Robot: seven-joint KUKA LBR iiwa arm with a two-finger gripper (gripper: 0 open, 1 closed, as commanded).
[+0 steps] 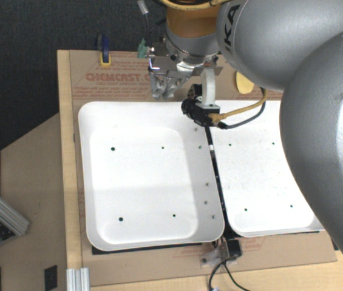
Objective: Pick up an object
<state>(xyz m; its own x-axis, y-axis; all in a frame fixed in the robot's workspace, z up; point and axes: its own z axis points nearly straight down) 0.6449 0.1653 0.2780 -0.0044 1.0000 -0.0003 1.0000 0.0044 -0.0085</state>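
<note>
My gripper [182, 91] hangs below the orange band of the arm, over the back edge of the bench where the two white bins meet. The left bin [98, 162] shows a bare white floor with small dark dots. A pale yellow rounded object [244, 82] peeks out from behind the arm near the back edge of the right bin [262, 211]; most of it is hidden. Nothing shows in the gripper's grasp.
The big grey arm covers the upper right of the view and part of the right bin. A black fitting with a yellow cable [238, 115] hangs by the bins' divider. A blue and yellow clamp [104, 50] stands on the cardboard board's back edge.
</note>
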